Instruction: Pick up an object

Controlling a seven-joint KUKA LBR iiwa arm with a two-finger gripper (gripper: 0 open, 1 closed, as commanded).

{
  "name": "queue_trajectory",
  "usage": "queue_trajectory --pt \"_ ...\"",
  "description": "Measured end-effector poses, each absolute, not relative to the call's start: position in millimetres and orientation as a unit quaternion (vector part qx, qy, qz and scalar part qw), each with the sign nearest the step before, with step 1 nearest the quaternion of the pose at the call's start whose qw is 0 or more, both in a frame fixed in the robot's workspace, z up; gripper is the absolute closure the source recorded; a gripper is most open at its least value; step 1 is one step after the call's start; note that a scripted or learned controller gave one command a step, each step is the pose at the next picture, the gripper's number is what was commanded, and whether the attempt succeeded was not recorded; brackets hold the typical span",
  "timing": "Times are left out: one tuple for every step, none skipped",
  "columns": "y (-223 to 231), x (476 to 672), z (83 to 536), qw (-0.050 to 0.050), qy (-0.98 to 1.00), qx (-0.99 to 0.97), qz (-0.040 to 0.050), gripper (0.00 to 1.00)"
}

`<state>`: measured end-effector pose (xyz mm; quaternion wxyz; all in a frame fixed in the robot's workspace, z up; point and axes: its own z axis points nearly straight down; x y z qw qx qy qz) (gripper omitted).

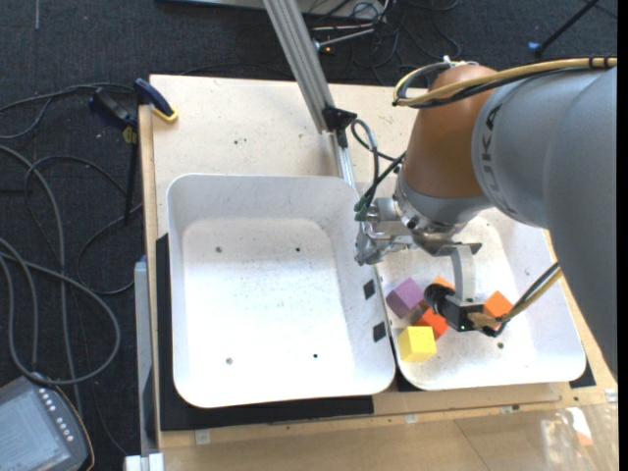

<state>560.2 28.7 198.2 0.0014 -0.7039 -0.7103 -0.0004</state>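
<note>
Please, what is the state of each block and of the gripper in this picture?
Small purple cube: lying loose in the right white bin, not grasped.
Small yellow cube: lying loose near that bin's front-left corner.
Small orange block: lying loose further right.
Arm's gripper: hanging low by that bin's left wall; open or shut unclear.

Purple block [403, 297], yellow block [416, 342], orange block [498, 305]
</note>
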Motion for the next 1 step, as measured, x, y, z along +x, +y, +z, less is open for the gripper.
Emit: queue_trajectory --pt "84.3 548.7 199.3 0.002 -0.71 -0.704 -0.0001 1.0"
